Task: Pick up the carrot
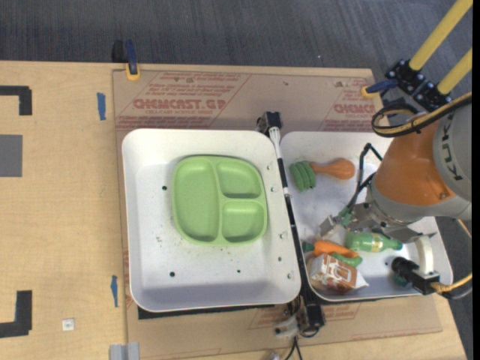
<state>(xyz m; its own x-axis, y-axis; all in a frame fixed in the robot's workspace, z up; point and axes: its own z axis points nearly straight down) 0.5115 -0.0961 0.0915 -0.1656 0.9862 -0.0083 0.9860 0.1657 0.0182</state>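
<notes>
Hovering over carrot (335, 248) in right bin (330, 295), pincer (341, 223) state unclear; cardboard (180, 100) probably reads "CHEMCAST GP".

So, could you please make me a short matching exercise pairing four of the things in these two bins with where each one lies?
Things:
1. green divided plate
2. carrot
3. orange drumstick-shaped toy
4. packet with a red and white label

Places:
A. far end of the right bin
B. near edge of the right bin
C. middle of the left bin
D. right bin, just behind the packet, beside the gripper

Pairs: 1-C, 2-D, 3-A, 4-B
</notes>
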